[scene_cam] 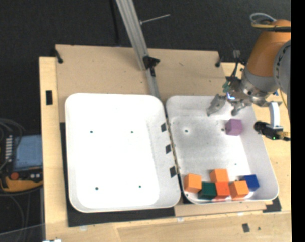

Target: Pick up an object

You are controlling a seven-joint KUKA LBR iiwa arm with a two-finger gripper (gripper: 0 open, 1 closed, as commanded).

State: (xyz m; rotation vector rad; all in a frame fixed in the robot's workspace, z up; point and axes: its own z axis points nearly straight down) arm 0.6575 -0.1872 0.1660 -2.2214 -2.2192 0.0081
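I see the grey two-finger gripper (pixel 226 107) hanging over the far right corner of the right shallow white bin (pixel 193 115), its fingers spread apart with nothing between them. The small purple block (pixel 234 127) lies just beside it, toward the bin's near edge. Orange, green and blue cubes (pixel 220 184) cluster along that near edge

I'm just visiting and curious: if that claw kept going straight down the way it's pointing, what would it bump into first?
Probably the bare floor of the right bin. The gripper points down beside the purple block, apparently just missing it, though depth is hard to judge here.
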